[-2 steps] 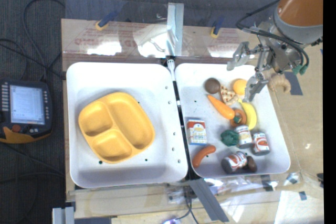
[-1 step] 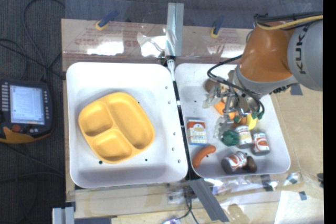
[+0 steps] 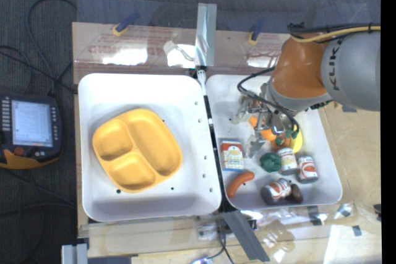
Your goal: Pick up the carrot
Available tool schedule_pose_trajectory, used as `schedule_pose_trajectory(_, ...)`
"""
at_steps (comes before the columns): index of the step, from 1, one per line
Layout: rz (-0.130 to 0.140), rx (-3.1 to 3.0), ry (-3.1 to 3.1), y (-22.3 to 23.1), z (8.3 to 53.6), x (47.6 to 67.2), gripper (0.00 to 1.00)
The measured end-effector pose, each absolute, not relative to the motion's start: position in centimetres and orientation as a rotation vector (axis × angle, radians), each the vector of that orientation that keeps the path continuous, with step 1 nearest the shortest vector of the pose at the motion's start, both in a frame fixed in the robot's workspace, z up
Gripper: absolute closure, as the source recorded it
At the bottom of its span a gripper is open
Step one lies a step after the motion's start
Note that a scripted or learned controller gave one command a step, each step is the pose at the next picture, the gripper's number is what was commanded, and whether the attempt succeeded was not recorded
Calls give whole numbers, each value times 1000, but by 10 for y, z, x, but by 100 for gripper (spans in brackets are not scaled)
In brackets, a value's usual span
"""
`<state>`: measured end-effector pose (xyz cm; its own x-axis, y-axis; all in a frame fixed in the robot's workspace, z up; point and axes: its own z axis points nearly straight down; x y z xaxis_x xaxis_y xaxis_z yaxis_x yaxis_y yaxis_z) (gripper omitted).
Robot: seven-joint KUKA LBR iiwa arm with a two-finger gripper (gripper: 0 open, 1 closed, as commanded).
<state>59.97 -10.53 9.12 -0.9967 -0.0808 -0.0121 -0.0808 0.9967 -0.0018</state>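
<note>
Two-finger metal gripper (image 3: 265,133) low in right white bin (image 3: 328,188), over small orange carrot (image 3: 262,128) near bin's middle; jaw state can't tell; lift not yet evident

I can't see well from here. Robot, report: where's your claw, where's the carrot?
Gripper low in the right bin, over the toy food. Carrot right beneath it, partly hidden. Banana and green vegetable crowd close.
</note>
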Motion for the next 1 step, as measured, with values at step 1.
schedule_pose_trajectory(1, -10, -127, 3117, -105, 104, 603, 100)
